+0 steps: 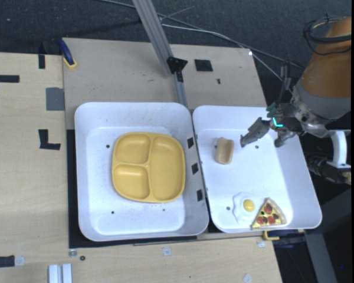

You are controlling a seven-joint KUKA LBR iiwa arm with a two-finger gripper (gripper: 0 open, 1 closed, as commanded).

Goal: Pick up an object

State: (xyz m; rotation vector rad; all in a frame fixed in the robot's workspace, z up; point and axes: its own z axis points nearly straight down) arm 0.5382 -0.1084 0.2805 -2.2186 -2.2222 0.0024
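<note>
From the camera view above the bench, my gripper [264,135] hangs over the upper right part of the right bin [295,175], my 2 fingers spread apart with nothing between them: 1 dark finger [255,131] points left, the other [282,137] sits nearer my wrist.

The nearest thing to take is the bread roll [224,151], lying on the bin floor to the left of my open fingers and a little lower in the picture, near but not touching. Its long axis runs roughly top to bottom in this view, so I judge that closing across its narrow width would suit best, after a short move left and down.

Nothing stands between me and it. The fried egg [245,206] and the pizza slice [268,213] lie side by side at the bin's near corner, well apart from the roll. The yellow divided plate [148,167] with 3 compartments sits in the left bin [91,158], farther off. A grey pole [153,25] slants over the bench behind both bins, clear of my path.
</note>
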